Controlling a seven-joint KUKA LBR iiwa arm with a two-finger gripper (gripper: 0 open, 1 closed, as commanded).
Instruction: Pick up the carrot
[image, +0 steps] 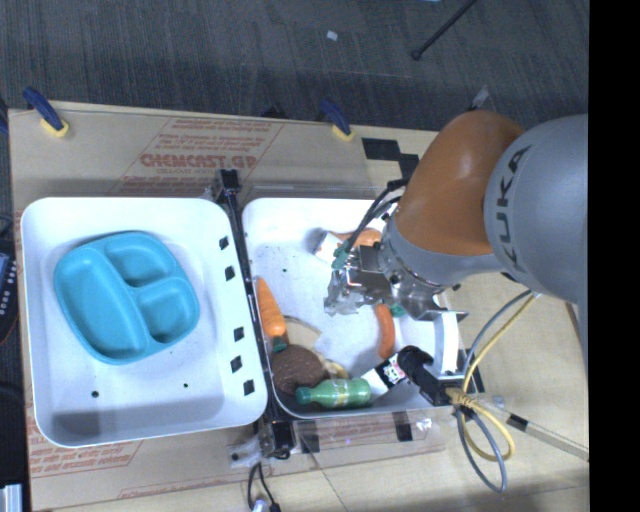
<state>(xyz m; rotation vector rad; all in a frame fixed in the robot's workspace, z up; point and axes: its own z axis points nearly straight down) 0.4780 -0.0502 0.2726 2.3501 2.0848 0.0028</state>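
Orange carrot (271, 311) lies apart from the hand (345, 290), whose spread I cannot tell.

the grey arm (530, 210) reaches in from the right, orange band bent over its wrist, gripper (345, 290) pointing down and left below it.

Even overhead light, bright white bins (60, 300) slightly glaring, soft shadows, mild overall blur, dark floor.

We note a grey arm (545, 215) marked KUKA, an orange band (455, 185) above the wrist, black cables (375, 212) running to the metallic gripper (350, 290), and yellow cables (490, 440) below.
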